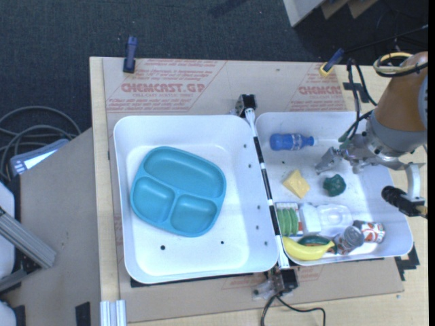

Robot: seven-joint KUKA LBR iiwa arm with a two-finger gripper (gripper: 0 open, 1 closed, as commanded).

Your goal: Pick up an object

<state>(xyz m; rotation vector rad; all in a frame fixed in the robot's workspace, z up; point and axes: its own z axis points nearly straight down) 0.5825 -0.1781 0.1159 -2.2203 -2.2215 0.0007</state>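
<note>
My gripper (342, 164) hangs over the right bin (394, 212) on the grey arm with the orange band (401, 100). Its two fingers stand apart, open, with nothing between them. Just below the fingertips lies a dark green lump (334, 184), apart from them. To its left sits a yellow wedge (296, 183). A blue bottle (290, 141) lies on its side at the bin's back. Along the front of the bin are a banana (306, 248), a green ribbed item (289, 219), a clear cup (333, 217) and a can (360, 235).
The left bin (129, 138) holds a blue divided plate (178, 191). A black clip (246, 103) sits where the two bins meet at the back. Cables run along the arm at the right. A black part (402, 200) overhangs the right bin's edge.
</note>
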